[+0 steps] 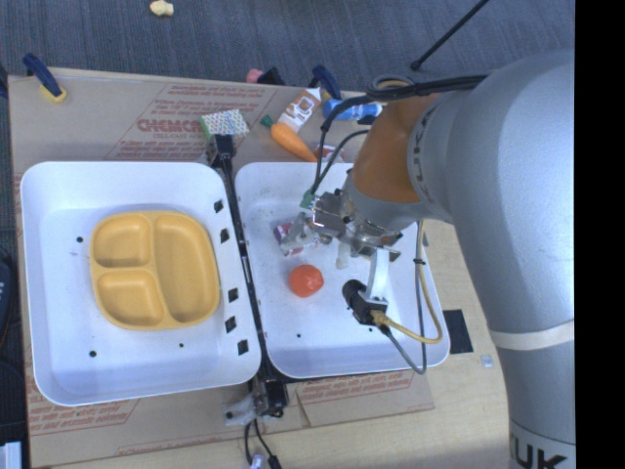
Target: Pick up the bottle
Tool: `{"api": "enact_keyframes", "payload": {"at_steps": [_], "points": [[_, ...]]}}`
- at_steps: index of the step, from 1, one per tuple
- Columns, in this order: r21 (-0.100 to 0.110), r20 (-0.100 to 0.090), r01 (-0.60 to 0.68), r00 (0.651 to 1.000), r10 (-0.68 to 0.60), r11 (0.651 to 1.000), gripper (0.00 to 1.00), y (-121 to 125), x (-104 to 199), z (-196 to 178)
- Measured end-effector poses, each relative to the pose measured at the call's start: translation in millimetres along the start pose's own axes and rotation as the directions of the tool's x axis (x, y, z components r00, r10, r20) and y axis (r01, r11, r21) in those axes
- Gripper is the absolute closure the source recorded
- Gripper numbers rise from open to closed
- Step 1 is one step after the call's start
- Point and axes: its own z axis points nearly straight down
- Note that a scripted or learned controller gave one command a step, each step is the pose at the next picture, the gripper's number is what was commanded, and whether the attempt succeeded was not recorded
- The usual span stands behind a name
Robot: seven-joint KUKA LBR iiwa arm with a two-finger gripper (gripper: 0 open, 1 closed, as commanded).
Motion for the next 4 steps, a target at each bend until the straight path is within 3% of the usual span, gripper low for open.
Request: {"api": "enact_keyframes", "payload": {"at_steps": [1,2,3,4], "points": [[0.002,0.000,0.004,1.000,-0.004,1.000,1.00,0.1,0.5,-10.1],[-0.001,0.000,-0.060,0.998,0.060,0.998,1.00,-66.2,30.2,-51.1],[0.001,-0.001,-0.206,0.978,0.206,0.978,1.00,-91.6,-4.4,-50.6],[-0.002,-0.002,-0.476,0.880,0.476,0.880,1.00,-110.9,58.9,-50.8]]}}
